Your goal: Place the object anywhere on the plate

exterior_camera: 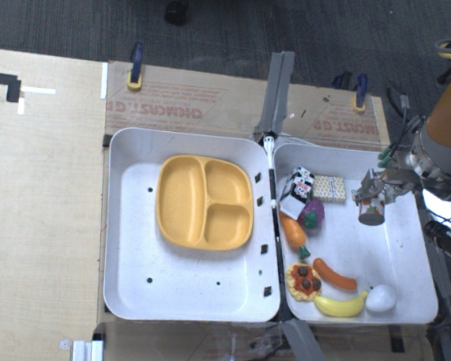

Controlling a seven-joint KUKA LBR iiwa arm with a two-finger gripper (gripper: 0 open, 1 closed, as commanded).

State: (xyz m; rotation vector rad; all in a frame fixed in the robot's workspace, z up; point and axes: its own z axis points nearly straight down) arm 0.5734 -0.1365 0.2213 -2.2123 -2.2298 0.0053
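Yellow plastic plate (205, 202), three compartments, lies flat in the left bin (121, 277), centre-left of the frame, nothing on it. To its right, past the divider where the two bins meet, the right bin (408, 257) holds the loose items, grouped along its left and lower parts: a black-and-white toy (301, 183) beside a pale speckled sponge (329, 188) at the upper left of that bin; a purple grape-like piece (312, 214) just below; an orange carrot (293, 232) lying on a diagonal; a small pizza piece (305, 281); a red sausage (334, 275) with its long axis running left-to-right and slightly downward; a yellow banana (339, 306) along the bottom edge, touching a white egg (381, 298). Furthest right, the gripper (372, 210) hangs over the upper-right part of the right bin, above bare floor and apart from every item; whether its fingers stand wide or narrow cannot be told, and nothing is seen between them. Which item is the task's object is not marked; all candidates lie left of and below the gripper in the frame, and the plate lies well to the left of them.
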